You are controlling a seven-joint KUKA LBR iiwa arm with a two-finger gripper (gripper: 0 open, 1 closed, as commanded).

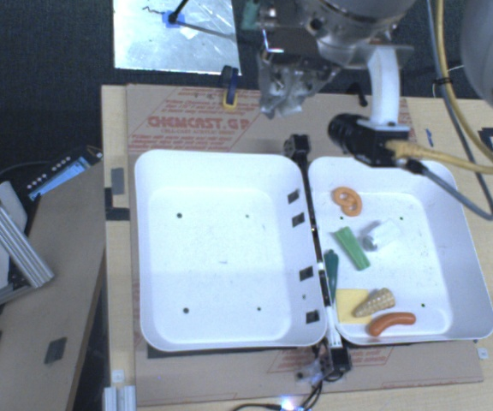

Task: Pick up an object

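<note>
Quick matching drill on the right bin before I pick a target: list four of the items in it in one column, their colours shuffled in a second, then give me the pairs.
Things:
1. pretzel
2. flat block
3. sausage
4. cone

Colours:
A. tan
B. orange
C. red-orange
D. green

Pairs: 1-B, 2-D, 3-C, 4-A

All four lie in the right bin; the pretzel sits nearest its far edge, the sausage nearest its near edge, just in front of the cone.
</note>
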